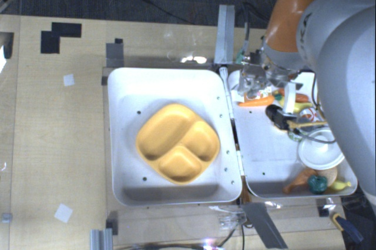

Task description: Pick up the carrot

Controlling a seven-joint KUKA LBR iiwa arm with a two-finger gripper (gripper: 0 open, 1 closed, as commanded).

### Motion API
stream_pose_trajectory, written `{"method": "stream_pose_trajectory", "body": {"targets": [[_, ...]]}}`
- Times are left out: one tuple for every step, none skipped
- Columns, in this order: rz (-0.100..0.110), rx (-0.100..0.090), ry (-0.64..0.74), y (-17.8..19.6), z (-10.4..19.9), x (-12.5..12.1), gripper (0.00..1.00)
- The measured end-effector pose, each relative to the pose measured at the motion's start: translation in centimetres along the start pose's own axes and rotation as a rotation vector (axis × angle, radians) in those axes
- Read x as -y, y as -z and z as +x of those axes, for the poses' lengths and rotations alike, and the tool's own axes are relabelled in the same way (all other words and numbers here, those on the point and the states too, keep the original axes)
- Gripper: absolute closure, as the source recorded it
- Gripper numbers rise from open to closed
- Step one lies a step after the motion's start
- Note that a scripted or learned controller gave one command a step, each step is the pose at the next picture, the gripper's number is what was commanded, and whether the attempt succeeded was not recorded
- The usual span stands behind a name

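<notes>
One slim, stiff, light carrot [257, 102] lies just under the pincer [254, 83]; grip across its middle; pincer's opening: cannot tell

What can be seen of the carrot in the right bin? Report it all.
The carrot is a slim orange piece, looking like smooth plastic, lying nearly flat and crosswise at the far end of the right bin, close to its left wall. The end effector hangs directly over it and hides its upper edge; whether they touch cannot be told. Its right end runs toward a cluster of other toys, partly covered by the arm.
</notes>
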State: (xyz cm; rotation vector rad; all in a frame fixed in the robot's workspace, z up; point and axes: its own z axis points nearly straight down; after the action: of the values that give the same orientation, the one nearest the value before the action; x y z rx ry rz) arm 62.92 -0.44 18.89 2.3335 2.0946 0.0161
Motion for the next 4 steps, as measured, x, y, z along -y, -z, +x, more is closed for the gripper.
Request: {"method": "stream_pose_trajectory", "body": {"targets": [[0.039, -0.004, -0.182, -7.8, -6.4, -3.3, 0.00], [0.003, 0.003, -0.164, -8.5, -9.6, 3.5, 0.00], [-0.003, 0.002, -0.303, -9.8, -12.1, 6.7, 0.00], [-0.008, 0.000, -0.298, -8.7, -11.9, 6.5, 1.00]]}}
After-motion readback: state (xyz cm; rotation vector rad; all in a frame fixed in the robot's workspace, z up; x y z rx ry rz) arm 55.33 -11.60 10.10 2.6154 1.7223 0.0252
